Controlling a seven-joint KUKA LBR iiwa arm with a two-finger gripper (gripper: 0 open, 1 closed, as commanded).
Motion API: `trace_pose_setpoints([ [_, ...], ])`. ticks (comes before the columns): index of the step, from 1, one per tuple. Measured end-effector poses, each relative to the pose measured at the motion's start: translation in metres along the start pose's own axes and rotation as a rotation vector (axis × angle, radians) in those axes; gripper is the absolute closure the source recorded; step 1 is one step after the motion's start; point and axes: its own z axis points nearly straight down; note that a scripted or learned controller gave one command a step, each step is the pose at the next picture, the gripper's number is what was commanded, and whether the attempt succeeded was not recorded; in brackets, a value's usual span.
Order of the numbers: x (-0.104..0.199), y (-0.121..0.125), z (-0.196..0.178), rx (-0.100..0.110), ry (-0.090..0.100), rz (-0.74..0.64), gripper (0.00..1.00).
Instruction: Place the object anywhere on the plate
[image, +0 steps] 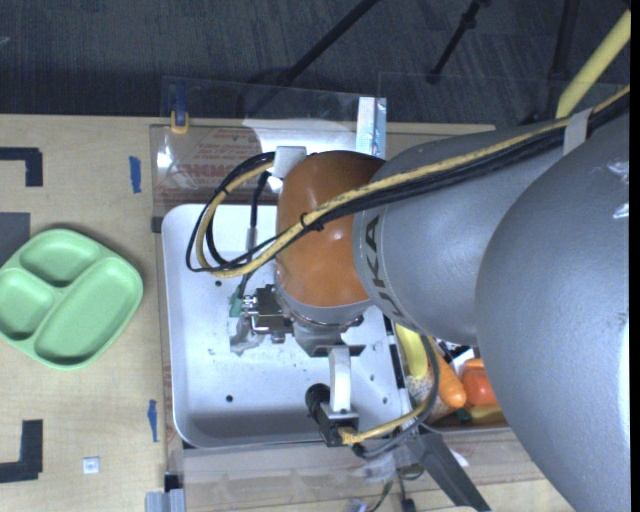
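Arm hangs over the left bin, gripper low near its floor, likely reaching to pick. Cannot tell its state. Green plate sits at nine o'clock; object unidentifiable.

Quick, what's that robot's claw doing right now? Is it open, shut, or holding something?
Gripper: cannot be told. It sits low over the left white bin, under the orange band, and the view from above hides what it is doing.
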Motion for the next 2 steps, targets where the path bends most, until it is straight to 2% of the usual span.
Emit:
trace_pose_setpoints([
  [1, 0.002, 0.028, -0.052, -0.002, 0.0, -0.003, 0.0],
  [2, 0.011, 0.047, -0.073, -0.004, 0.001, 0.145, 0.0],
])
